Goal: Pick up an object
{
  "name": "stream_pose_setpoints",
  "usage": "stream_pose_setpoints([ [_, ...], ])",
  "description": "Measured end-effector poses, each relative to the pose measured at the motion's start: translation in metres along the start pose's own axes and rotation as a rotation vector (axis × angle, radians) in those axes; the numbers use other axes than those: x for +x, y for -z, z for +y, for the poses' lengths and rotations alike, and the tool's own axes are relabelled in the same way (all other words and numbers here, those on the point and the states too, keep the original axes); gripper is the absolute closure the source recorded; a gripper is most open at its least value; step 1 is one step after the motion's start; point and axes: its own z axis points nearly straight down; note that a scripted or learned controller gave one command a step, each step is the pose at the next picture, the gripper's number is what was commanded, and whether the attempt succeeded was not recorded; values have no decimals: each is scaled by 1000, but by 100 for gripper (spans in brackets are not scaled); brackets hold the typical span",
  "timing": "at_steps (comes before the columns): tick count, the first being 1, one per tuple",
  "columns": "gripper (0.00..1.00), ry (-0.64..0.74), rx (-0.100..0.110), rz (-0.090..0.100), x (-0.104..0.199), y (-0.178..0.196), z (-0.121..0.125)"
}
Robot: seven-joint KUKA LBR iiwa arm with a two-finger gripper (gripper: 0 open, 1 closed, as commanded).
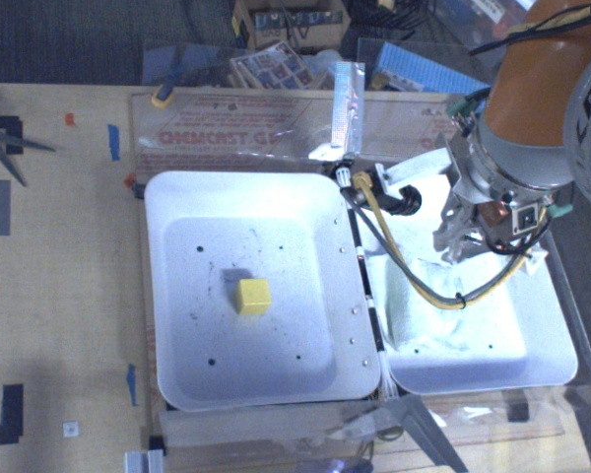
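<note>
A small yellow cube (253, 296) lies near the middle of the left white bin (177, 205). My gripper (460, 244) hangs over the upper part of the right white bin (542, 363), well to the right of the cube. The grey wrist and orange band (547, 67) above it hide much of the gripper. I see nothing held between the gripper's ends.
A yellow and black cable (414, 274) loops from the divider between the bins across the right bin. A clear plastic sheet (246, 131) and a metal bracket (347, 106) lie behind the bins. Wooden benchtop (59, 294) extends to the left.
</note>
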Motion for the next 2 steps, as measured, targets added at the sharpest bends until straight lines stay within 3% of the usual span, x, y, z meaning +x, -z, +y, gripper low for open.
stream_pose_setpoints([
  [1, 100, 328, 4, -6, 61, 53, 59],
  [2, 100, 207, 3, -6, 67, 30, 174],
])
